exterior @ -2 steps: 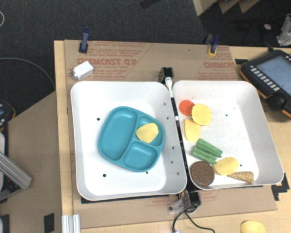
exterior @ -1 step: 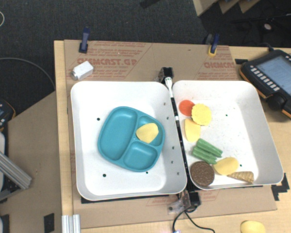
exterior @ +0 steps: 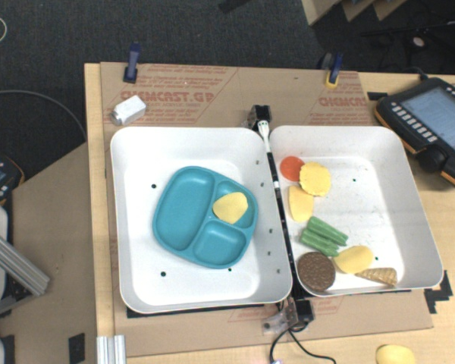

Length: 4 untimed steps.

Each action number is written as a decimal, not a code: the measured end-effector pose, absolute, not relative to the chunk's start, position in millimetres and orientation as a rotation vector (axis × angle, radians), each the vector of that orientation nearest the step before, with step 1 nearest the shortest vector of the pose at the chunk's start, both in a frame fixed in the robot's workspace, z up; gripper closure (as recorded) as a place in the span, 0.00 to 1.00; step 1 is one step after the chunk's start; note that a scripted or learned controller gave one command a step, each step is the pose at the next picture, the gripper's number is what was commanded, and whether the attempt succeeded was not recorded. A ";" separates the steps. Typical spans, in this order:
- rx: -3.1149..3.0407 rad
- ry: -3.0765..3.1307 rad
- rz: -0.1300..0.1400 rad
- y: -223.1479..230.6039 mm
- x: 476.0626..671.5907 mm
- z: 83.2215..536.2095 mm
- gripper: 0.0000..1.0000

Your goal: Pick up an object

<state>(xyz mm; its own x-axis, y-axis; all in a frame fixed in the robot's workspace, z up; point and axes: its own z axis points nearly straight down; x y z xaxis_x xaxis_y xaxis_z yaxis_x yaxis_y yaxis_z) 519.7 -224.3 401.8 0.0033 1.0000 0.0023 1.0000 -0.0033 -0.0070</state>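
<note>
Camera view: yellow piece [exterior: 230, 207] on teal plate [exterior: 183, 220] (toy food [exterior: 323, 234] crowds right bin [exterior: 398, 196]).

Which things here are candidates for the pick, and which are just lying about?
For the pick:
yellow piece on the blue plate
red disc
yellow round
yellow wedge
green beans
brown disc
lemon-like piece
cone

Lying about:
tablet
white block
two clamps

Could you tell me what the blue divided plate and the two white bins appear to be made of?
The blue divided plate looks like moulded plastic with a smooth matte finish: even colour, rounded compartment walls. The white bins seem to be thin formed plastic or foam, matte, with soft rounded corners; which, I cannot tell.
</note>
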 end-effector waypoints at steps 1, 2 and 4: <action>-2.226 -2.226 -0.001 -224.6 522.6 417.2 1.00; -2.229 -2.230 -0.003 -225.0 523.3 428.0 1.00; -2.235 -2.237 -0.006 -225.7 524.6 449.5 1.00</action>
